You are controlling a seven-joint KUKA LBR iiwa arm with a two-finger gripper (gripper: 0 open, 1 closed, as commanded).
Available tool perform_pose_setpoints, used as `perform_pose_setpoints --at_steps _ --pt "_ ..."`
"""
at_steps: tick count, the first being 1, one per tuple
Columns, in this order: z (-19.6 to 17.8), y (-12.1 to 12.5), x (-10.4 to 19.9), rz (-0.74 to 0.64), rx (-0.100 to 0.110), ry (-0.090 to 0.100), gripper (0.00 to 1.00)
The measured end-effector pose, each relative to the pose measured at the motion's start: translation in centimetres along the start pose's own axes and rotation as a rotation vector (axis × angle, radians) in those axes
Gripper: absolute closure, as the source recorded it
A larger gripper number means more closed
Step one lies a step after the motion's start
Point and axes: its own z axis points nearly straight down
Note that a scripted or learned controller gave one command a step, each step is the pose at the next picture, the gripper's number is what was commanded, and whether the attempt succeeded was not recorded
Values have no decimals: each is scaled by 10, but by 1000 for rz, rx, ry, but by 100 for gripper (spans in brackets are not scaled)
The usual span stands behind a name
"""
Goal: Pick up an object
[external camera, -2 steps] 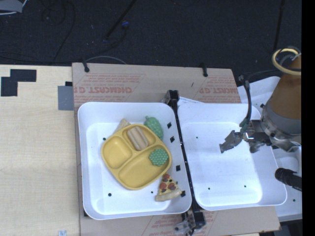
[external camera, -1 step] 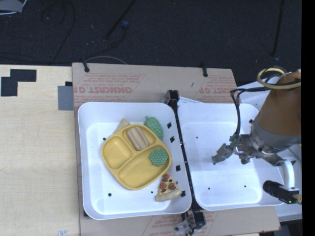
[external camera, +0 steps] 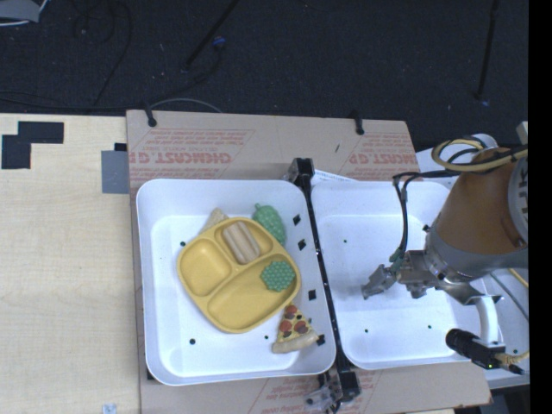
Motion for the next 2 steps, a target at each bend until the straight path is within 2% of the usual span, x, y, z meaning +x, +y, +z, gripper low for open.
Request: perform_pose_setpoints --at_steps 1,2 --pt "64 -3 2 0 2 1 0" --pt "51 -2 0 6 -3 0 100"
